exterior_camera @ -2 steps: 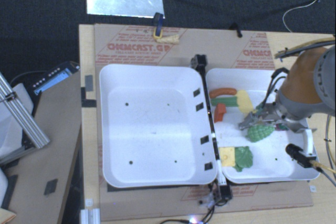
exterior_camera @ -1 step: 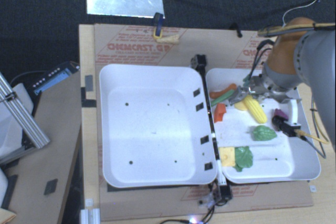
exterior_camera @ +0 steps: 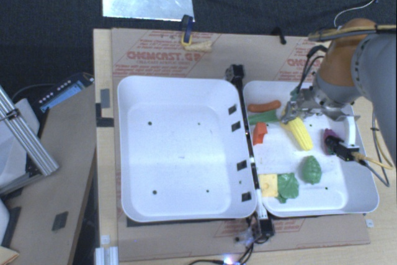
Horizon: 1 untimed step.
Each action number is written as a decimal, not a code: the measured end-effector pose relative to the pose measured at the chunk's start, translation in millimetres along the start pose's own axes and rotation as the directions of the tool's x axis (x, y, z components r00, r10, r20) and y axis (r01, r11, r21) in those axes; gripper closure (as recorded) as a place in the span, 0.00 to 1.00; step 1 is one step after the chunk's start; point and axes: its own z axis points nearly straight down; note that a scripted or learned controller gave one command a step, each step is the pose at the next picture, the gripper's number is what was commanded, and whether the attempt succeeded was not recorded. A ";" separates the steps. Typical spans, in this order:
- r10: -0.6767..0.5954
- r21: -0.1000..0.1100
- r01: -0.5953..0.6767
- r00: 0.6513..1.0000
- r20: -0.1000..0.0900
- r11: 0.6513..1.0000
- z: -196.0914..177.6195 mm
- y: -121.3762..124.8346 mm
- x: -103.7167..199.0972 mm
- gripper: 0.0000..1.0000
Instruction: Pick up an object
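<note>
The right bin (exterior_camera: 360, 195) holds several toy foods. An orange-red sausage (exterior_camera: 265, 106) lies at the back left with a green pod (exterior_camera: 263, 116) just in front of it. A small red-orange piece (exterior_camera: 259, 132) sits by the bin's left wall. A yellow corn cob (exterior_camera: 300, 133) lies in the middle. My gripper (exterior_camera: 291, 111) is down in the bin, right at the corn's upper end and beside the green pod. I see nothing clearly held in it.
A purple piece (exterior_camera: 330, 136) lies right of the corn under the arm's black fitting. A green leafy lump (exterior_camera: 311, 169), a flat green leaf (exterior_camera: 287, 187) and a yellow block (exterior_camera: 268, 184) sit at the front. The left bin (exterior_camera: 133, 96) stands alongside.
</note>
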 end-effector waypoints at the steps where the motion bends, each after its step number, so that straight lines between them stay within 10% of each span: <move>1: -0.007 -0.004 0.007 1.000 -0.004 1.000 -94.3 8.5 116.6 1.00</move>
